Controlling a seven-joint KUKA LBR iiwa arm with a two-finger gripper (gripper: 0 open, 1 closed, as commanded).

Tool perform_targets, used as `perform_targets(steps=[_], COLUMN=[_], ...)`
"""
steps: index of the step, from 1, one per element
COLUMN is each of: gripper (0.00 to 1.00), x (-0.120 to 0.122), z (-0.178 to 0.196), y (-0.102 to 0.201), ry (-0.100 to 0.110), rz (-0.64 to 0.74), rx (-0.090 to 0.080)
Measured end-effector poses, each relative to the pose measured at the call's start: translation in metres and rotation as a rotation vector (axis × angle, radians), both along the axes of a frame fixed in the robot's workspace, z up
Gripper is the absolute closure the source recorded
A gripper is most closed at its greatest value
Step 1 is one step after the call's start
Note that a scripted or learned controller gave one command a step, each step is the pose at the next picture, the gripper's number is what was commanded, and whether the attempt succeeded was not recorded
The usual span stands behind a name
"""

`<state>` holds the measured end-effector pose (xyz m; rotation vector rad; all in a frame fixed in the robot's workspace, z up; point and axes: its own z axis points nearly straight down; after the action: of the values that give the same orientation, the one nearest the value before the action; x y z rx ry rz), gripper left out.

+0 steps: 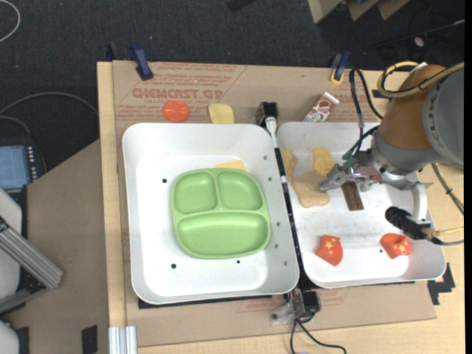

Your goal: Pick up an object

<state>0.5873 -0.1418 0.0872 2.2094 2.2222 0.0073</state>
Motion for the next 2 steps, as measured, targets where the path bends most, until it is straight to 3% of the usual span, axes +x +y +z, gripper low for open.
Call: perform_targets(steps=[1, 2], gripper=[0.00, 1.00], x=[-0.013, -0.011], z=[0.000, 0.011], y=[-0.050, -0.048], ry=[0.001, -0.003], rz=[-0.008, -0.005], rx=[0.000, -0.002])
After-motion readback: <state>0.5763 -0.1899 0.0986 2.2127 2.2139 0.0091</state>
